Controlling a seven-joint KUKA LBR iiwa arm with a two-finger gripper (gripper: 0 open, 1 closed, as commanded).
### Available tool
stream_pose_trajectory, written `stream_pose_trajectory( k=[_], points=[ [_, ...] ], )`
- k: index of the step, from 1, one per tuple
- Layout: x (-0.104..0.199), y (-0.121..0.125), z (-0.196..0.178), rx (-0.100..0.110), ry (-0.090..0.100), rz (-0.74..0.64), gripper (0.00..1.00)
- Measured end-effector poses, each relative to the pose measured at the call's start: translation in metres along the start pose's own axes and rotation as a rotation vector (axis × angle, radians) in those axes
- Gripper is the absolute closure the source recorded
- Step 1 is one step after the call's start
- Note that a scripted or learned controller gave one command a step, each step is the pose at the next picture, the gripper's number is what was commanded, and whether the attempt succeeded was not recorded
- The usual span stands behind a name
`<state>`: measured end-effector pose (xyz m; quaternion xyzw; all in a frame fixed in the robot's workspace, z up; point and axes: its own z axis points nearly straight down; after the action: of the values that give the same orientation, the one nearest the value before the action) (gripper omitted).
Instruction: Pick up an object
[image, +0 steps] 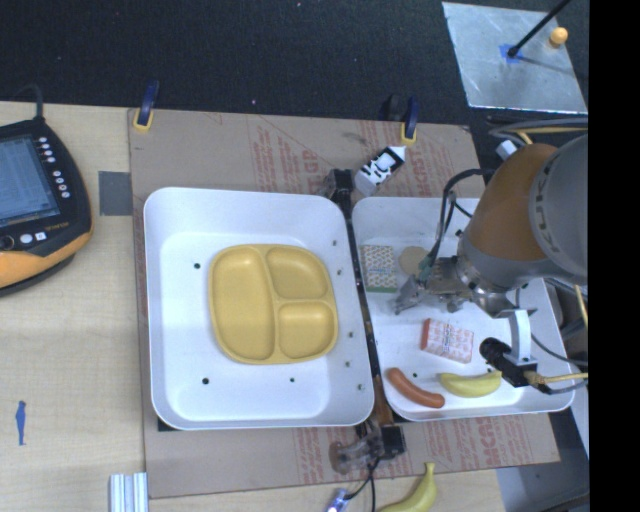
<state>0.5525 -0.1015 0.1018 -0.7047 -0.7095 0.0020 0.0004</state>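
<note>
- desk (70, 330) carries two white bins side by side; left bin (170, 380) holds just a yellow divided plate (272, 302)
- right bin (400, 405) has all the candidates: green-patterned packet (379, 266) far left, red-and-white packet (446, 340) middle, banana (470, 383) and sausage (414, 388) near edge
- arm (525, 215) reaches in from the right, over the right bin
- gripper (415, 293) low, between the two packets, near the green one; nothing visibly in it
- how far open: cannot tell, too small and blurred
- progress: looks like early approach, no object lifted; grasp and lift all left to do
</note>
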Motion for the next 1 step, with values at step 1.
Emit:
stream_pose_trajectory(
  k=[1],
  points=[
    [-0.0029,-0.0387,0.0107,0.002,0.002,0.000,0.00]
  ],
)
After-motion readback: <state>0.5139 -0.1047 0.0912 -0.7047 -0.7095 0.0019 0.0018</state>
